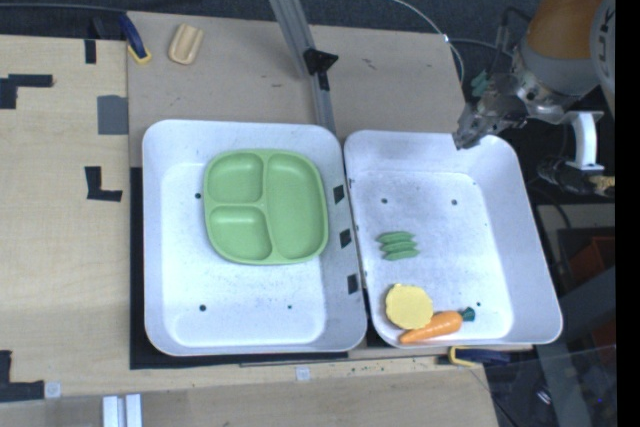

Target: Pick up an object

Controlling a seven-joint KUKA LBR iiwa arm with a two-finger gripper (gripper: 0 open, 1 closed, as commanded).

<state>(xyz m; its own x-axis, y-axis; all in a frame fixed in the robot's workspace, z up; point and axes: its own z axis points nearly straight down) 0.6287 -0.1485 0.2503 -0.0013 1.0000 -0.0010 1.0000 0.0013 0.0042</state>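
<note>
The grey arm (pixel 560 25) with its orange band reaches in at the table's (pixel 60 215) far right corner. Its gripper (pixel 470 133) hangs at the far right corner of the right bin (pixel 500 215), just at the rim; whether the jaws are spread or pressed together cannot be told, as they are small and dark against the rim. Nothing shows between them.

In the right bin, a green bean pod (pixel 397 245) lies near the middle, a little toward the left wall. A round yellow piece (pixel 409 306) lies near the bin's near edge, and a carrot (pixel 434 325) lies just beside it, touching or nearly touching its lower side, with its green top pointing toward the near right corner.

The left bin (pixel 170 295) holds a green divided plate (pixel 266 206) with three compartments, sitting flat toward the bin's far side.

On the bare table beyond the left bin lies a small tan block (pixel 185 43), with a blue and yellow clip (pixel 135 37) just to its left. A grey metal pole (pixel 290 5) slants across the table toward the gap between the two bins.
</note>
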